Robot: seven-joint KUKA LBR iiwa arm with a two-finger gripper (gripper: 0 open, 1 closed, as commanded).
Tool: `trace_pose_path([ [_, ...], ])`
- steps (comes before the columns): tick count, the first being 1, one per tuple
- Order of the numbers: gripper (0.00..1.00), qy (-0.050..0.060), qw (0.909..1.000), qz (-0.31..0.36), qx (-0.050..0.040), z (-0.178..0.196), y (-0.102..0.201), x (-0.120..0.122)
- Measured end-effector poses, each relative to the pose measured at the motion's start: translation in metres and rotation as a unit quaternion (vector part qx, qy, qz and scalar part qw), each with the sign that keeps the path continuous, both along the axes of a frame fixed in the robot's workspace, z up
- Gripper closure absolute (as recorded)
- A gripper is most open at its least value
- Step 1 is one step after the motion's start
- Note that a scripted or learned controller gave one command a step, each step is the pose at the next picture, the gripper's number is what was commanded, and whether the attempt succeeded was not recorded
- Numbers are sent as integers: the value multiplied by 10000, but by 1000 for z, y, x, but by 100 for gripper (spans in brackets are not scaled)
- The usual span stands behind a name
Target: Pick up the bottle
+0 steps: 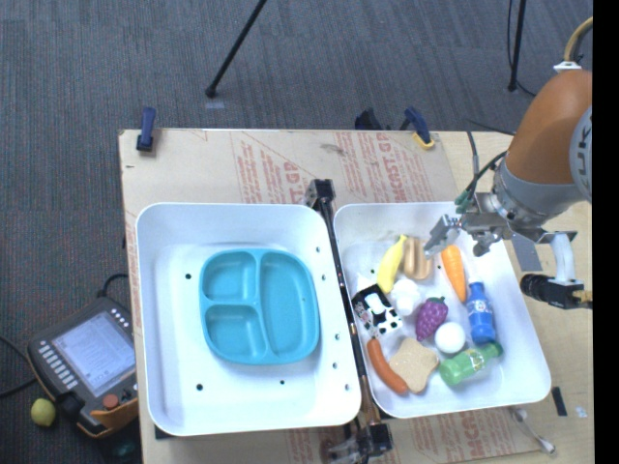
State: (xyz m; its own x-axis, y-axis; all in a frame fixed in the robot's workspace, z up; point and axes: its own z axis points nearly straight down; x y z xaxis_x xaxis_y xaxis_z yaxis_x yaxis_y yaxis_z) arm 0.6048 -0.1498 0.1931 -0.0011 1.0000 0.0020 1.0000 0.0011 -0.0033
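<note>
Camera view. The gripper [464, 232] hangs over the upper part of the right bin [538, 356], at the right of the frame, below the arm's orange band. Its two fingers are spread, one toward the left and one toward the right, with nothing between them.

The bottle [481, 313], blue with a white cap and a light label, lies in the right half of the same bin. It is below the gripper in the frame and slightly to the right, near but apart from it. Its long axis runs almost top to bottom in the frame, cap end upward, with a slight lean toward the lower right.

Neighbouring items crowd the bottle. The carrot [454, 271] lies just to its upper left, nearly parallel and between the bottle and the gripper. The white ball [450, 336] and the grapes [431, 317] lie to its left. A second, green bottle [470, 363] lies just under its lower end, at a slant.

Judgement: the coming move is a short travel toward the lower right of the frame, followed by a descent. The fingers should close across the bottle's narrow width, that is, left to right in the frame. The carrot and the white ball leave little room on the left side.

The left bin [155, 259] holds a teal divided plate [259, 305].
</note>
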Motion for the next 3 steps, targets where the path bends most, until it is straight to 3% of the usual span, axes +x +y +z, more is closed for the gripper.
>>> trace_pose_path([
  [1, 0, -8, 9998, -206, 24, -96, -44, -48],
  [2, 100, -6, 9997, -225, 18, -86, -45, -48],
  [3, 100, 5, 9910, -1342, 4, -106, -56, -119],
])
